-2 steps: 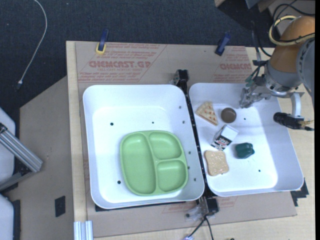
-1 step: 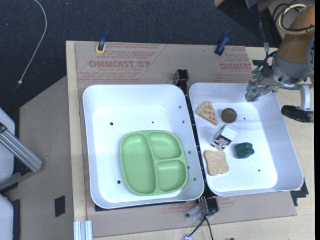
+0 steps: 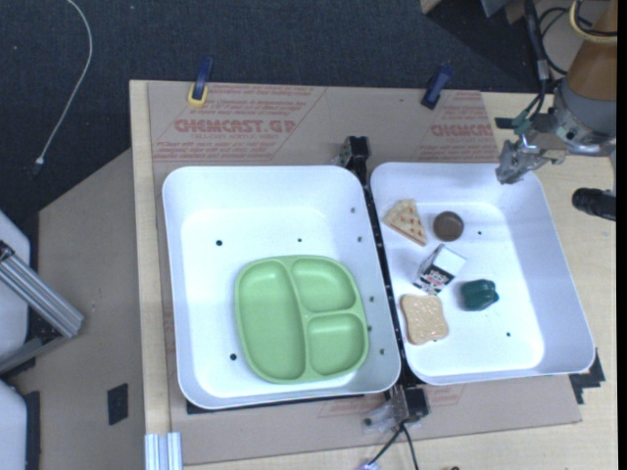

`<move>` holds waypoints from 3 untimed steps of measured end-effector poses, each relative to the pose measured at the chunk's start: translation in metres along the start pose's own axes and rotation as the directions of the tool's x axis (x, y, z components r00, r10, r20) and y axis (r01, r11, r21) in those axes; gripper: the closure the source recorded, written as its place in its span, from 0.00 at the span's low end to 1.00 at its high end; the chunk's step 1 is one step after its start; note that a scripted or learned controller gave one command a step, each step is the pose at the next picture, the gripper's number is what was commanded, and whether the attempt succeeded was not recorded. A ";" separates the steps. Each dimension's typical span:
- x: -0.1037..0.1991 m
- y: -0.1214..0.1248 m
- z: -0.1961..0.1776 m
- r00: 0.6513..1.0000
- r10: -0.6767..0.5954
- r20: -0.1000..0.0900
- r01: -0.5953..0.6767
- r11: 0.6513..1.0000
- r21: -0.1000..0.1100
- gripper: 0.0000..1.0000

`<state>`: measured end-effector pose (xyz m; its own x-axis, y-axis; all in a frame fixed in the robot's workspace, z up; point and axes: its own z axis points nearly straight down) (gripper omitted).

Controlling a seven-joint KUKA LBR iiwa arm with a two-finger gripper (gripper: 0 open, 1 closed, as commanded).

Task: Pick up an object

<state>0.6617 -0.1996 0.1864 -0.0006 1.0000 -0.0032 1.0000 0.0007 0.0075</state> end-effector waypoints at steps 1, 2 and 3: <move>-0.001 0.002 -0.051 1.000 0.000 0.000 0.000 1.000 -0.001 1.00; 0.054 -0.014 -0.041 1.000 -0.004 -0.006 0.004 1.000 0.011 1.00; 0.103 -0.024 -0.051 1.000 -0.004 -0.006 0.004 1.000 0.010 1.00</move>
